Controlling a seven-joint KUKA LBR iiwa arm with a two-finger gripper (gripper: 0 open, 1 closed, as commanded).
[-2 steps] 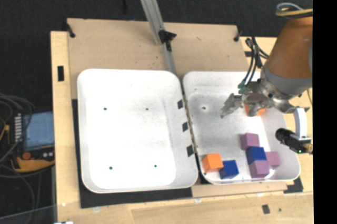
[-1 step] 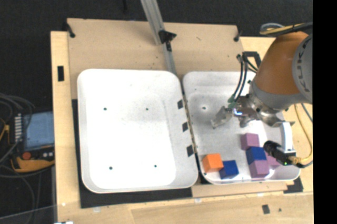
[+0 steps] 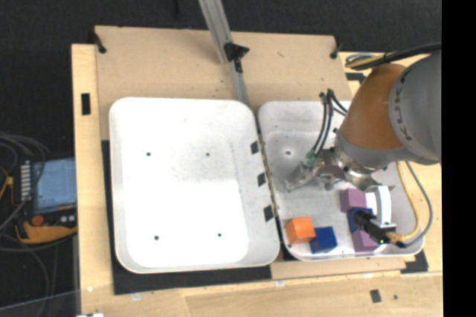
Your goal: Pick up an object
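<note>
In the right bin (image 3: 290,122), my gripper (image 3: 303,175) hangs low over the middle of the floor, reaching in from the right under the orange-banded wrist. An orange block (image 3: 300,228) and a blue block (image 3: 323,239) lie side by side near the bin's front edge, below the gripper and apart from it. A purple block (image 3: 352,199) sits just right of the gripper, partly under the wrist. A second purple piece (image 3: 363,238) lies near the front right corner. I see nothing held by the gripper.
The left bin (image 3: 186,181) stands beside the right one, with a low wall between them. A slanted metal pole (image 3: 212,7) rises behind the bins. Cables and a blue box (image 3: 56,185) lie off the bench to the left.
</note>
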